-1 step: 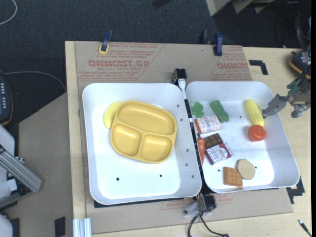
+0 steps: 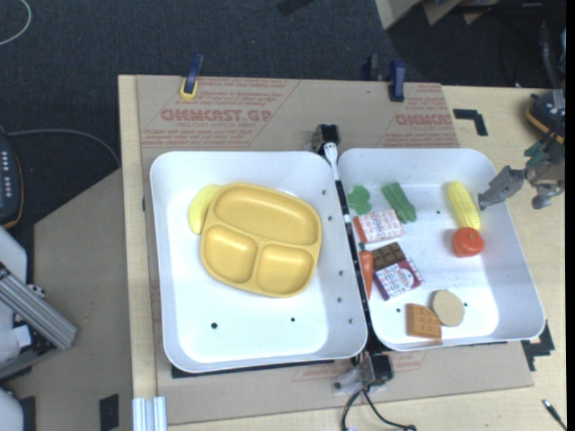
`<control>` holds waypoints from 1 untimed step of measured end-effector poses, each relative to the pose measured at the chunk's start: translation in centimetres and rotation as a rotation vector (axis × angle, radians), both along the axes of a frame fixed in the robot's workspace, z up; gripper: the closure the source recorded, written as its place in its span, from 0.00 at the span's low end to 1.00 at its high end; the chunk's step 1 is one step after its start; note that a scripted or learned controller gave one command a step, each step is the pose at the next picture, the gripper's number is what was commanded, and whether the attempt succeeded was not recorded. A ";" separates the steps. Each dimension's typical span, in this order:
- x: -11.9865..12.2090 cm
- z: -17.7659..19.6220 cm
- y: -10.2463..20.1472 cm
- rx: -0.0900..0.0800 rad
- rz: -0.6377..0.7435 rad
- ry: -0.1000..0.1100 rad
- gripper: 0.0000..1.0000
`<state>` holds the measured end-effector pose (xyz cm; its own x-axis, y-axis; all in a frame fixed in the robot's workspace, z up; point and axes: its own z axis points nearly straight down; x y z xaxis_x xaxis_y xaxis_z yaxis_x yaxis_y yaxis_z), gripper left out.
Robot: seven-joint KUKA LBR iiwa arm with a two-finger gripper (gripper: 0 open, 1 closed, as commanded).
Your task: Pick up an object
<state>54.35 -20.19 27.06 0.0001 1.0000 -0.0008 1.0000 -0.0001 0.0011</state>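
Note:
The right bin [image 2: 517, 277] holds several toy foods: a yellow corn cob [image 2: 463, 205], a red tomato [image 2: 467, 241], two green pieces [image 2: 398, 200], a pink-and-white packet [image 2: 380, 225], a brown packet [image 2: 393, 272], an orange carrot [image 2: 367, 272], a tan waffle cracker [image 2: 423, 321] and a round beige cookie [image 2: 448, 308]. My gripper [image 2: 521, 193] hangs at the bin's right rim, just right of the corn. Its grey fingers [image 2: 499, 189] stand apart with nothing between them.
The left bin [image 2: 180, 312] carries a yellow divided plate [image 2: 259, 239] with a yellow piece [image 2: 199, 206] poking out at its left. A black divider [image 2: 342, 214] runs between the bins. Clamps [image 2: 190, 81] stand at the board's far edge.

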 end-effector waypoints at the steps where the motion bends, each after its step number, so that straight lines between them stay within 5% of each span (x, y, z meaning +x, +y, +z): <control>1: -0.3 -6.1 -0.5 0.003 -0.001 0.008 0.00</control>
<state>54.01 -20.70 20.93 0.0007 1.0000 0.0024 1.0000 -0.0007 -0.0067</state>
